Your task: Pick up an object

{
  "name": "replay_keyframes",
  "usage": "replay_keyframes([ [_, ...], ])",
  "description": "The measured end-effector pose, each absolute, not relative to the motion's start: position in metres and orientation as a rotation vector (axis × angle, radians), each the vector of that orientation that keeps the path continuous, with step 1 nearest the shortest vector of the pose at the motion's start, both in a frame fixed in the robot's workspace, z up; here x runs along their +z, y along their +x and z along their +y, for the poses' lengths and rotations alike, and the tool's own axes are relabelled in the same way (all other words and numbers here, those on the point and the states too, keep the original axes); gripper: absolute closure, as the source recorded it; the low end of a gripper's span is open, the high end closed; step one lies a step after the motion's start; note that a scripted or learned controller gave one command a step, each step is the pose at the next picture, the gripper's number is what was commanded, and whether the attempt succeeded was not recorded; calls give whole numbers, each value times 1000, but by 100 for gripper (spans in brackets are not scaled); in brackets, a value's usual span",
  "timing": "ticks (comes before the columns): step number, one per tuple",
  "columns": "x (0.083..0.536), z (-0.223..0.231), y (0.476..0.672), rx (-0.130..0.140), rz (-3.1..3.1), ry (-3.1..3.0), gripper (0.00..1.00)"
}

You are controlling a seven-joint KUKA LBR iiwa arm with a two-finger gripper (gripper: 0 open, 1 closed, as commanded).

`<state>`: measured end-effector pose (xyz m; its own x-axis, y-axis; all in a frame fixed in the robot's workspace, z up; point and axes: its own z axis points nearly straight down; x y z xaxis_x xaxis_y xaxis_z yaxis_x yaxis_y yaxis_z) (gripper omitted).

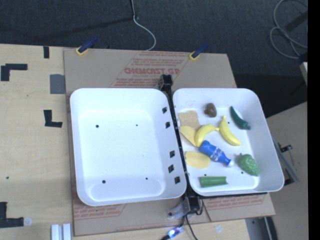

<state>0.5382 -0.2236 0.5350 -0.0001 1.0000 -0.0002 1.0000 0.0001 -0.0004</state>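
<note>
The right bin [250, 100] holds several small toy foods. A blue bottle [215, 153] lies near its middle, next to two yellow bananas [228, 132] [204, 133]. A tan cracker [189, 118] and a yellow slice [188, 134] sit by the bin's left wall. A brown lump [210, 110] lies toward the back. A dark green pepper [239, 119] rests at the back right. A green leafy piece [248, 164] and a green bar [213, 181] lie near the front, with a yellow oval [197, 159] to their left.
The left bin [120, 144] sits beside the right one, joined along a black-clipped seam [172, 134]. Both rest on a cardboard sheet [150, 69] held by two yellow-blue clamps [86, 45] [198, 51]. A white cable [142, 26] runs across the dark floor behind.
</note>
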Motion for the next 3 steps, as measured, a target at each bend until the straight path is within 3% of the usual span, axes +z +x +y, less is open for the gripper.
replay_keyframes([
  [1, 535, -223, 508, 0, -2223, -2220, 100],
  [2, 535, -223, 520, 2, -2225, -2220, 100],
  [3, 535, -223, 492, 0, -2224, -2220, 100],
])
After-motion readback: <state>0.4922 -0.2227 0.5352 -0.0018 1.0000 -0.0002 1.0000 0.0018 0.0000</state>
